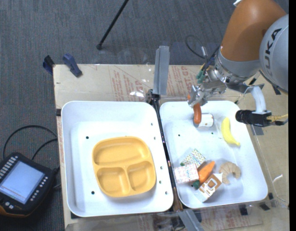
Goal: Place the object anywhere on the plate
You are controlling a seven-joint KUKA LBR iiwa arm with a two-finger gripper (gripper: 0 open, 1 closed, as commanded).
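Observation:
A yellow plate (100, 150) with three compartments lies in the left bin (73, 129), with nothing on it. My gripper (198, 99) hangs over the far left part of the right bin (256, 177). An orange-red sausage (197, 114) hangs upright from it, its top end pinched between the shut fingers and its lower end just above the bin floor. The sausage is well to the right of the plate, across the wall between the bins.
A small white block (208, 121) sits just right of the sausage. A banana (229, 132), a carrot (206, 169), a tan pastry (230, 171) and several small boxes (186, 173) lie in the right bin. A grey post (161, 73) rises at the back, between the bins.

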